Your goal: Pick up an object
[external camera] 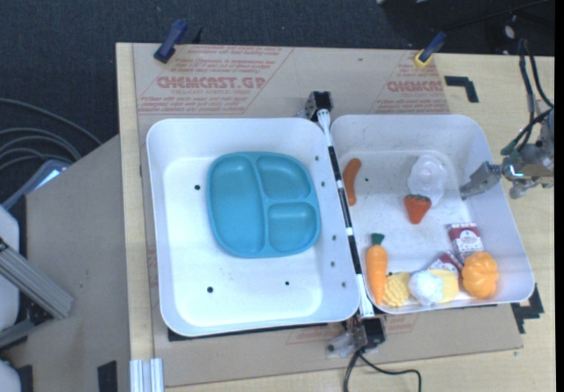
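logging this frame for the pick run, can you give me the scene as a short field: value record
left bin: holds a blue divided plate
right bin: holds all the loose items
far items: hot dog, clear plastic piece, strawberry
near items: carrot, corn, white ball, orange pumpkin, small red packet
claw: at right bin's right rim, holding nothing visible
task state: nothing lifted yet

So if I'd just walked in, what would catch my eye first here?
Probably the blue divided plate, alone in the left white bin. Next, the bright toy food in the right bin: a strawberry, a carrot and a small orange pumpkin along its near side. The robot's tool reaches over that bin's right rim.
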Robot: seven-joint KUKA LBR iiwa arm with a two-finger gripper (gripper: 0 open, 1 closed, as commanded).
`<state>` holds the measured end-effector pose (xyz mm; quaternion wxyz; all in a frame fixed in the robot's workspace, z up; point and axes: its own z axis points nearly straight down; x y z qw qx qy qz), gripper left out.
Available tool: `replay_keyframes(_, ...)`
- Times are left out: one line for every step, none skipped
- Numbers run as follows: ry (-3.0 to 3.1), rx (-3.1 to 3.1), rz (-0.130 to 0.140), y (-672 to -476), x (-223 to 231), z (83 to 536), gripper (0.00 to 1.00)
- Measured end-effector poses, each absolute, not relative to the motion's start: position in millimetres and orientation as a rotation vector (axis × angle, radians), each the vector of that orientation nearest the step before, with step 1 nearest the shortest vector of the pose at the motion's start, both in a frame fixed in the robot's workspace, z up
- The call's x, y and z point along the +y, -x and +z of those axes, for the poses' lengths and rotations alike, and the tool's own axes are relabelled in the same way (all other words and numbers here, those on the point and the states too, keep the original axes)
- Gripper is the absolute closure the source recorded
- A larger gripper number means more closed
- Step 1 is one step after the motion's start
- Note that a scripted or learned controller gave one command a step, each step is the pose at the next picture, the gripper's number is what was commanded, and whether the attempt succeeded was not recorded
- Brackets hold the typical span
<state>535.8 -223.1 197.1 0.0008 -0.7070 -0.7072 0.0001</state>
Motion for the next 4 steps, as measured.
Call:
replay_keyframes(2.22,-2.222,0.0,-552.5,-139,85,0.0)
replay_keyframes(2.222,-2.221,-0.001,-552.7,-139,94,1.0)
replay_keyframes(2.22,-2.222,-0.001,-537.1,-24,213,1.0)
replay_keyframes(2.218,-2.22,0.003,-484.1,11,254,1.0)
